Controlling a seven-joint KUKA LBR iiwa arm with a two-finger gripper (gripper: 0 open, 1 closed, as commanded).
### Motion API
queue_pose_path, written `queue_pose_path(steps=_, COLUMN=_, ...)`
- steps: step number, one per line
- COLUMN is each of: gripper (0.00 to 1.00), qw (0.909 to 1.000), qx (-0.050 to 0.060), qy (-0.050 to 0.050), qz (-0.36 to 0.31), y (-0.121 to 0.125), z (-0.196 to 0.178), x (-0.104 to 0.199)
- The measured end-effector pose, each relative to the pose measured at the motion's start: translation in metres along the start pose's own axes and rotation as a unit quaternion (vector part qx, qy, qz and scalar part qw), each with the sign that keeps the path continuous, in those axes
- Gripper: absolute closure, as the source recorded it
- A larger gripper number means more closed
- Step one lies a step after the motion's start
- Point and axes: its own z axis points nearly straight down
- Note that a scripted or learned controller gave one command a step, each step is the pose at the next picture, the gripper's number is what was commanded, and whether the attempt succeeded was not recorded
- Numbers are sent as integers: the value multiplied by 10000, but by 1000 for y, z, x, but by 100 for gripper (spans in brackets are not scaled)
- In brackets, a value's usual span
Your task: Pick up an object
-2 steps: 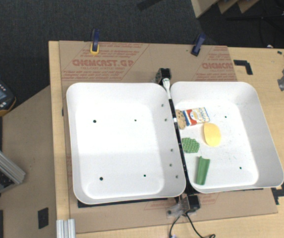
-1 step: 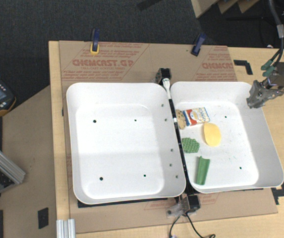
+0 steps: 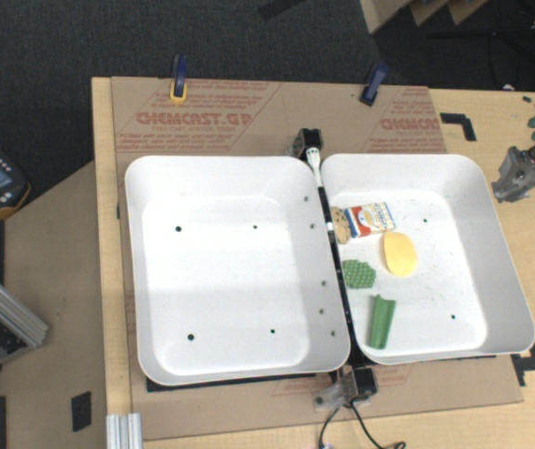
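Note:
Several small objects lie in the right bin [image 3: 473,251], near its left wall. A red, white and blue packet [image 3: 365,220] is farthest back, with a yellow oval piece [image 3: 399,253] just in front of it. A bumpy green lump [image 3: 358,273] sits to the left of the oval, and a long dark green piece [image 3: 382,321] lies closest to the front. My gripper [image 3: 522,171] appears as a grey shape at the right edge of the view, beyond the right bin's far right corner and well apart from all the objects.
The left bin [image 3: 155,279] sits side by side with the right one on a brown board [image 3: 249,110]. Two clamps [image 3: 180,78] hold the board's back edge. A cable and connector [image 3: 350,391] lie at the front between the bins.

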Motion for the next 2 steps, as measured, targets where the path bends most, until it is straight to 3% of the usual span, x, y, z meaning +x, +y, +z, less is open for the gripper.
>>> queue_pose_path(steps=1, gripper=100, qw=10000, qx=83, qy=16, qz=-12, y=-1, z=79, x=30)
queue_pose_path(steps=2, gripper=100, qw=10000, qx=9, qy=14, qz=-33, y=1, z=41, x=88)
